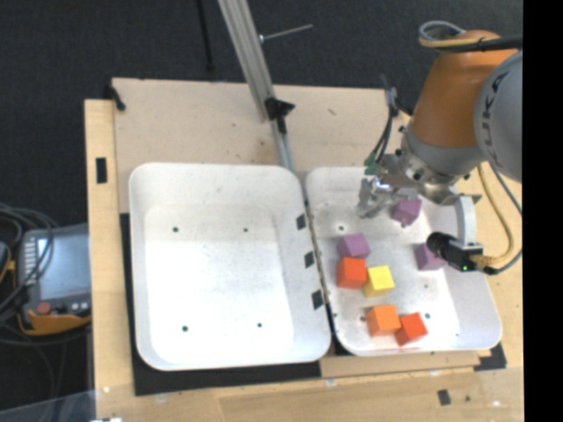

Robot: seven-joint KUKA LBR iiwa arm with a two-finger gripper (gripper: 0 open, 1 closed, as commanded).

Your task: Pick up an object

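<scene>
Wooden surface held two white bins, and the right bin was the landmark. Nearest its front edge sat an orange block touching a red block. They looked light, stiff and easy to pinch on flat sides, with no long axis. Farther back, a purple block sat beside the gripper; I could not tell its grip.

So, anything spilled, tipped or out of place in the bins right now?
Nothing stands out. All the blocks sit inside the right bin: purple, orange, yellow, orange, red. The gripper hangs over the bin's far end beside another purple block.
</scene>
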